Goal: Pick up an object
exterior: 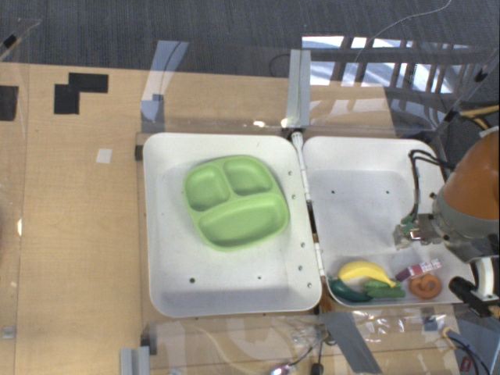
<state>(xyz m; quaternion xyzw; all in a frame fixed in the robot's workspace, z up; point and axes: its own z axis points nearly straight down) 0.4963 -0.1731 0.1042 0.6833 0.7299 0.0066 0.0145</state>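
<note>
At the right edge of the frame, the grey arm with its orange band (478, 180) reaches over the right shallow white bin (351, 209); whether its gripper is apart or together cannot be told. Along that bin's lower edge lie a yellow plastic banana (364, 271), a dark green cucumber-shaped toy (367, 291), a small red and white tube (417, 270) and a round orange toy (425, 286), clustered close together. In the left white bin (168, 272) rests a light green three-compartment plastic tray (236, 201).
</note>
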